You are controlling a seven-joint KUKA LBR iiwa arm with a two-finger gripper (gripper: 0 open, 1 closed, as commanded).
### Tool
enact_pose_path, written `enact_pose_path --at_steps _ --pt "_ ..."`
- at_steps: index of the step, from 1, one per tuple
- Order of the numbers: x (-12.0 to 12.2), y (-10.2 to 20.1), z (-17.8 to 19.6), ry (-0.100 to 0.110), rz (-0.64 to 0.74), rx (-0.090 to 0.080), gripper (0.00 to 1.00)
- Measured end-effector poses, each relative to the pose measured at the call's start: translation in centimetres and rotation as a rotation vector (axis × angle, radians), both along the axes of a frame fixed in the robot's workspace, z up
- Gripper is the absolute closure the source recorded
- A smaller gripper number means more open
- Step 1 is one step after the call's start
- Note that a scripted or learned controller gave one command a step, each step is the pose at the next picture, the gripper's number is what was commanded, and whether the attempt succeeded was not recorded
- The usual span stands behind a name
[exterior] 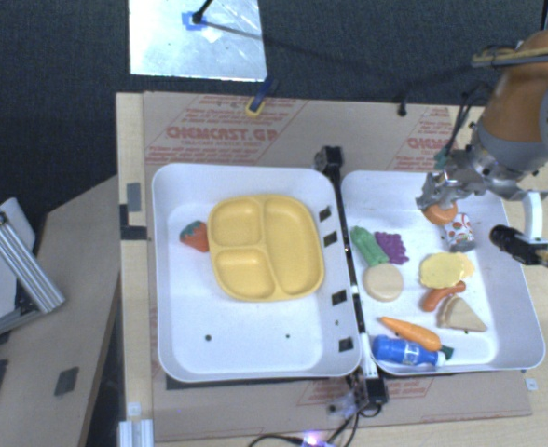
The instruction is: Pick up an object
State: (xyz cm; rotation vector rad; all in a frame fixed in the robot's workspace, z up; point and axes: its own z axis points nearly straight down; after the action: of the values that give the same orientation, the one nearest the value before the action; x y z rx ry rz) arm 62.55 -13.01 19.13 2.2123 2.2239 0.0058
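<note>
Dark carpeted floor all round; on it a bench topped with printed cardboard [227, 133], bearing two shallow white bins side by side. Farther back, a shiny metal sheet [197, 26] flat on the carpet.

Over the far part of the right bin [527, 329]: the gripper [442, 194], hanging from the grey arm [526, 110] with its orange band, reaching in from the right. Whether wide or narrow, cannot tell: too blurred and turned away. Directly under it, touching or nearly so, an orange round piece [440, 215] on the bin floor; no telling whether gripped.

Just beside that piece, towards the near side: a small white-and-red speckled item [458, 235]. Nearer still, a flat yellow slice [445, 270], with a reddish sausage [439, 297] and a tan wedge [462, 316] below it. To the left of these, a green pickle [363, 246] next to purple grapes [391, 246], and a pale round biscuit [383, 282]. At the near edge, a carrot [410, 331] lying slantwise above a blue bottle [404, 352] on its side.

Across the divider, in the left bin [176, 343]: a yellow three-part plate [263, 247] in the middle, with a strawberry [195, 236] touching its left rim.
</note>
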Motion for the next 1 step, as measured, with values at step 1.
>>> enact_pose_path --at_steps 1 --pt "0.13 0.0 3.56 0.001 0.001 0.0 1.0"
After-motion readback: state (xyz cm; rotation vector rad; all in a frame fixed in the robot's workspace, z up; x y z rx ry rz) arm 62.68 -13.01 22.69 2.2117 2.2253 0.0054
